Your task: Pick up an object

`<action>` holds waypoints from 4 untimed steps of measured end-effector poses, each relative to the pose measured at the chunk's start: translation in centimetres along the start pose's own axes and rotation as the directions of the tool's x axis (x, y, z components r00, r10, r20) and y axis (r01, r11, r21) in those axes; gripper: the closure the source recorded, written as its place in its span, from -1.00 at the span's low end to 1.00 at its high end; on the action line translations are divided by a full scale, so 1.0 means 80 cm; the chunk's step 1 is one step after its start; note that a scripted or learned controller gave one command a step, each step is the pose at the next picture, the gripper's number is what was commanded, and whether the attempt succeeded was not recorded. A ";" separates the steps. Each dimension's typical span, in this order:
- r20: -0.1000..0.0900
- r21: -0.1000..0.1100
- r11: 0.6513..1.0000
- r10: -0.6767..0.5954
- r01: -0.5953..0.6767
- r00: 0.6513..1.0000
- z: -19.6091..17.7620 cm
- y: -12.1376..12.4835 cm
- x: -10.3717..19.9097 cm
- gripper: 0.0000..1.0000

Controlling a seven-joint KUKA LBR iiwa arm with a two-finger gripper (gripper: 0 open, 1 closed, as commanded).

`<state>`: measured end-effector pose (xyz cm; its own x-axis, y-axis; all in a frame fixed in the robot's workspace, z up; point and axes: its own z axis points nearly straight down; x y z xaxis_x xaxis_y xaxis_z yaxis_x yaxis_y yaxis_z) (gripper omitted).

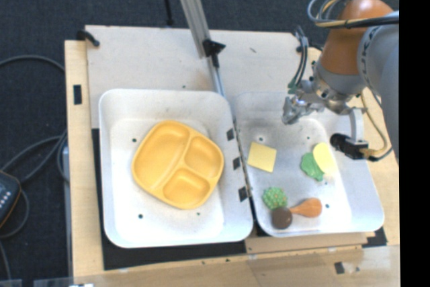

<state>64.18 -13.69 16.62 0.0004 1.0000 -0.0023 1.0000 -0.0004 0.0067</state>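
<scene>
My gripper [291,114] hangs over the far part of the right bin [356,212], above bare floor, with nothing between its fingers. A yellow square slice [262,157] lies below and left of it. To the right lie a pale yellow piece [325,158] and a green leafy piece [310,166], touching each other. Near the bin's front edge sit a green broccoli-like piece [274,197], a dark brown round piece [281,217] and an orange drumstick-like piece [309,208].
The left bin [121,218] holds a yellow divided plate [178,163]. A metal pole [195,10] slants up from between the bins at the back. The grey arm with its orange band [349,30] comes in from the right.
</scene>
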 end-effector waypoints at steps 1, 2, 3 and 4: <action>-0.001 0.000 1.000 -0.003 0.003 1.000 -0.065 -0.004 0.009 1.00; 0.000 -0.002 1.000 -0.003 0.003 1.000 -0.145 0.003 0.002 1.00; -0.003 0.006 1.000 -0.007 0.007 1.000 -0.149 -0.014 0.067 1.00; -0.003 0.007 1.000 -0.008 0.008 1.000 -0.144 -0.032 0.138 1.00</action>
<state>61.53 -2.61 28.09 -0.0072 1.0000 0.0010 1.0000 0.0072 -0.0002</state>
